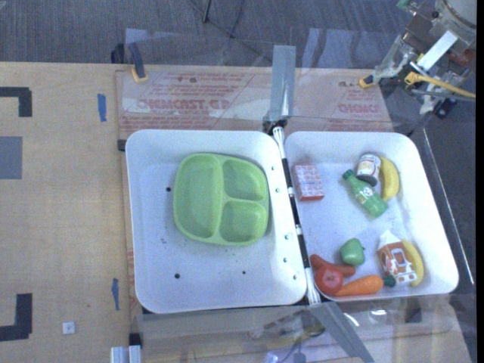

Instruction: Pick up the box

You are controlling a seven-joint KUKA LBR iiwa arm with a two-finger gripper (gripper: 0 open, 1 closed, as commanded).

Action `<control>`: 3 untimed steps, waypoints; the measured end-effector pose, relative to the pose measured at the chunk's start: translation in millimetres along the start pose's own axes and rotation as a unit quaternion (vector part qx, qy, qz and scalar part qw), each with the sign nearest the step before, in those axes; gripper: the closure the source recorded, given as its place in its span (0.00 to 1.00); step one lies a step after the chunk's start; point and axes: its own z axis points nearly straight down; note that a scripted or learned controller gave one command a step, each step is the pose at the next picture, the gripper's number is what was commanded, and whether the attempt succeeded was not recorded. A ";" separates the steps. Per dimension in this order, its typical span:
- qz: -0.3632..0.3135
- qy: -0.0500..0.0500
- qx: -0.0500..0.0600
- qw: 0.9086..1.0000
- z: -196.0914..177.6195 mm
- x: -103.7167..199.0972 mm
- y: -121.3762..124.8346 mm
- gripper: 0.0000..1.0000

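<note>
The box (308, 181), small and red-orange with a pale pattern, lies flat in the right bin (431, 203), in its upper left part, just beside the wall that meets the left bin (144, 225). Nothing touches it. To its right lie a green bottle (364, 193), a small can (368, 165) and a banana (389, 178), close together. Near the lower edge of the same bin are a green pepper (352, 251), a red pepper (330, 277), a carrot (361, 285), a small carton (394, 262) and a second banana (414, 257). The left bin holds a green divided plate (221, 199), lying flat. The gripper (393, 63) is at the upper right, outside the bins and above the table (60, 203), well apart from the box. I cannot tell its state.
</note>
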 end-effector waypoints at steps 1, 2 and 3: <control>-0.005 0.000 0.001 1.000 103.1 -55.8 -66.9 0.00; -0.090 0.000 0.002 0.996 198.2 -30.9 -120.5 0.00; -0.076 0.001 0.001 0.997 289.0 -62.5 -82.1 0.00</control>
